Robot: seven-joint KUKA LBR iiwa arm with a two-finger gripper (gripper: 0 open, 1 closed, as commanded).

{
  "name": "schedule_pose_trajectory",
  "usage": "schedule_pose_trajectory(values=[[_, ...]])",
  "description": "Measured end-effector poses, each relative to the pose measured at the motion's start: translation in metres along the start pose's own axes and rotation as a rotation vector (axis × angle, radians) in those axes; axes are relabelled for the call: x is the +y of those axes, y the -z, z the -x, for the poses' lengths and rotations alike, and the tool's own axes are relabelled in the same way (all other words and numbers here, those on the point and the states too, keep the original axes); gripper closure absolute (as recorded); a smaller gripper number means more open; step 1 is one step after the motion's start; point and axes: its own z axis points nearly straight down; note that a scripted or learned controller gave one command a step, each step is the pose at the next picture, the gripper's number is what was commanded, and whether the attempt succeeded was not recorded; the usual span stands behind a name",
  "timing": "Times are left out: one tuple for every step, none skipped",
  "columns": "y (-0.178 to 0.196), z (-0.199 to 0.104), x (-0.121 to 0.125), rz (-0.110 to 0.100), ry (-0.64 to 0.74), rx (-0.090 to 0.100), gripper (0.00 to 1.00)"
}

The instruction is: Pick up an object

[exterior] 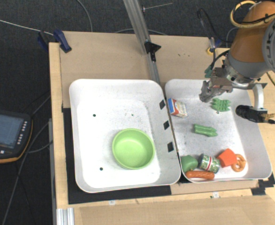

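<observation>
A small green toy [220, 105] (ridged, flat) lies beside the gripper [206, 96]; finger state: I cannot tell.

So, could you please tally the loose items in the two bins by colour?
Green: 4 (bowl, ridged piece, long piece, rounded piece)
Orange or red: 3 (block, pretzel, sausage)
Multicoloured: 2 (carton, can)
Total: 9

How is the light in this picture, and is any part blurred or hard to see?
Camera view: light is even and soft, with faint shadows; the green bowl and left bin look sharp; the gripper is slightly blurred and dark, so its detail is hard to read; small objects heaped at the right bin's near edge overlap.
</observation>
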Motion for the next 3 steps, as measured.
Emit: schedule_pose_trajectory(values=[[-0.003,-0.050,0.010,-0.001,0.000,0.000,1.00],[0.012,-0.092,0.026,0.001,0.000,0.000,1.00],[0.025,-0.150,0.043,0.001,0.001,0.000,1.00]])
